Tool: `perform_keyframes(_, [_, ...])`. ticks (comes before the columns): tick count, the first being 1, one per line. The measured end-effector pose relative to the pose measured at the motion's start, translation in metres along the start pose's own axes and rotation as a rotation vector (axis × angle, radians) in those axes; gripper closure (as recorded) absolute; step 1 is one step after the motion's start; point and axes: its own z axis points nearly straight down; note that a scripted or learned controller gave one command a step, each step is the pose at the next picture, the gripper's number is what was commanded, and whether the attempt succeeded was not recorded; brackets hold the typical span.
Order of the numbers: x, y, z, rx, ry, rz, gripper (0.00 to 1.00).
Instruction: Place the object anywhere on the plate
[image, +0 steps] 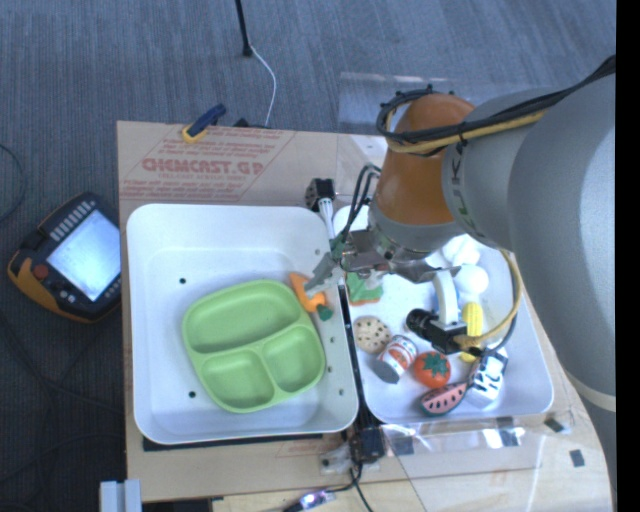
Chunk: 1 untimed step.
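A green divided plate (255, 343) lies in the left white bin (160, 400). My gripper (318, 280) hangs over the divider between the two bins, just off the plate's upper right corner. Its fingers reach down-left and meet the orange end of a toy carrot (303, 291). The carrot's green top (323, 311) points down-right, beside the plate's rim. The carrot looks pinched at the fingertips, with the gripper shut on it. The grey and orange arm hides the back part of the right bin.
The right bin (535, 395) holds a cookie (370, 332), a small can (397, 357), a red tomato (433, 368), a watermelon slice (443, 398), a corn cob (473, 318), a white bottle (445, 295) and a green piece (362, 290). A teach pendant (70, 255) lies left of the bench.
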Motion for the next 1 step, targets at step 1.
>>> perform_keyframes(1, [0.076, -0.0264, 0.0004, 0.003, 0.002, 0.113, 0.0])
